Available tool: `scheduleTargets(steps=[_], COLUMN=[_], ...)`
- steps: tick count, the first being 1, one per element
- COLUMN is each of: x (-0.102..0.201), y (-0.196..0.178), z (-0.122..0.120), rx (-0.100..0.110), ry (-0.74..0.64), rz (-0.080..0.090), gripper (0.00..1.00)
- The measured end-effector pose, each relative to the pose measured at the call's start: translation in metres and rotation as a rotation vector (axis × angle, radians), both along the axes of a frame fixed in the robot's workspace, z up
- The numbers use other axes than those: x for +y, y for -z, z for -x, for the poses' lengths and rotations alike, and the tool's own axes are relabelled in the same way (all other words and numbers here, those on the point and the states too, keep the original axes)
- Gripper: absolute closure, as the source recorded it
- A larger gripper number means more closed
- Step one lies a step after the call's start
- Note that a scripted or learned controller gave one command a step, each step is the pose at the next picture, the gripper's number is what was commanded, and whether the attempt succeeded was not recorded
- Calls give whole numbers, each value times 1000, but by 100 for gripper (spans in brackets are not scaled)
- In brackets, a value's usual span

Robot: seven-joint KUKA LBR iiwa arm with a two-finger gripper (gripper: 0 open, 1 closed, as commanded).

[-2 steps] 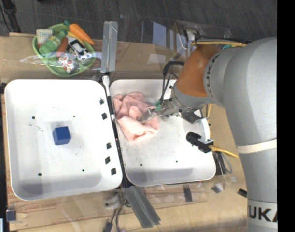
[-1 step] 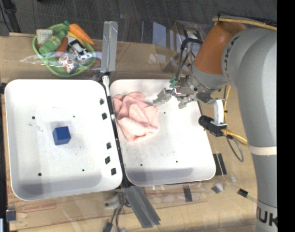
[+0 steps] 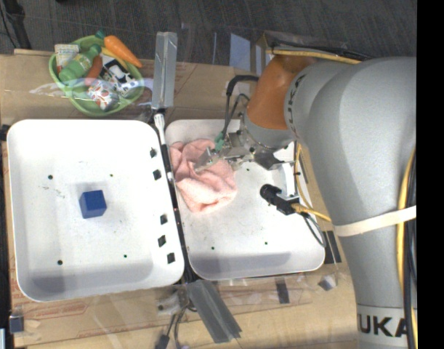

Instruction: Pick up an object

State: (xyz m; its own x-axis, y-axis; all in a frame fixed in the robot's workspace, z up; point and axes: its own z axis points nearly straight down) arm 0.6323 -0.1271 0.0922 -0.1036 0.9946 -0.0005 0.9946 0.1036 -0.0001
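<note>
A crumpled pink cloth [image 3: 201, 178] lies in the right bin [image 3: 251, 257], against its left wall. My gripper [image 3: 213, 158] is low over the cloth's upper right part and touches or nearly touches it. A blue cube [image 3: 93, 203] sits alone in the left bin [image 3: 76, 275], left of centre.
A green bowl [image 3: 98, 104] of small toys, with an orange carrot on top, stands on the bench behind the left bin. The arm's grey body covers the right side of the right bin. A metal divider [image 3: 166, 195] runs between the bins.
</note>
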Motion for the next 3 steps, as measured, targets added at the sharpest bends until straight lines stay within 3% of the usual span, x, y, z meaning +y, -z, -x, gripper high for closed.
scheduleTargets(steps=[1, 2, 3], x=[-8, -21, -21], y=[0, -1, -9], z=[38, 43, 42], rx=[0, 0, 4], ry=[-55, -88, -91], rz=[-1, -3, -4], gripper=[0, 0, 100])
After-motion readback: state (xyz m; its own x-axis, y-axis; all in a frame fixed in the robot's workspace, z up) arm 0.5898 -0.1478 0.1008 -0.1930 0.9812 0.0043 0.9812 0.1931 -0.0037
